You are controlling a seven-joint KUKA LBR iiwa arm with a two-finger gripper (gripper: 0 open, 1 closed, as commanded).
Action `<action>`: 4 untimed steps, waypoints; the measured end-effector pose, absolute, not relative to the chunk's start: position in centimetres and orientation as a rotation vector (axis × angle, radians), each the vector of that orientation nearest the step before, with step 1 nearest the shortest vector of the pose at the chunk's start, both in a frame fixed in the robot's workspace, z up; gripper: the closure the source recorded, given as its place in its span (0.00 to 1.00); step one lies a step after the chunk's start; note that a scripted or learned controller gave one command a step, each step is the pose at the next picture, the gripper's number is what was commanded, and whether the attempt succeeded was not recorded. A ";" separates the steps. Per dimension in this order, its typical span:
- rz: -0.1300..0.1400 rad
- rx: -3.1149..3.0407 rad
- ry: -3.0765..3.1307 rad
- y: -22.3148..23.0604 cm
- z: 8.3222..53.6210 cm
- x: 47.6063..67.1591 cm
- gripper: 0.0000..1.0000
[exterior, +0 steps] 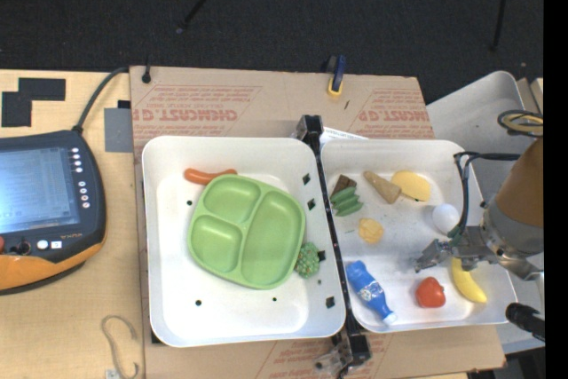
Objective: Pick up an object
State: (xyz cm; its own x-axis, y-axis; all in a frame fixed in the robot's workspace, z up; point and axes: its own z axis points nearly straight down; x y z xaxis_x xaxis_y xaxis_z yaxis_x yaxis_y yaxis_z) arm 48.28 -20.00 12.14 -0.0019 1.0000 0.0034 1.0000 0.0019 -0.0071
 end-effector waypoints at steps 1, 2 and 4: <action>-0.011 -2.208 -2.224 -19.3 8.8 48.6 0.00; -0.004 -2.218 -2.220 -19.8 9.9 48.5 1.00; -0.002 -2.222 -2.223 -20.4 19.8 48.3 1.00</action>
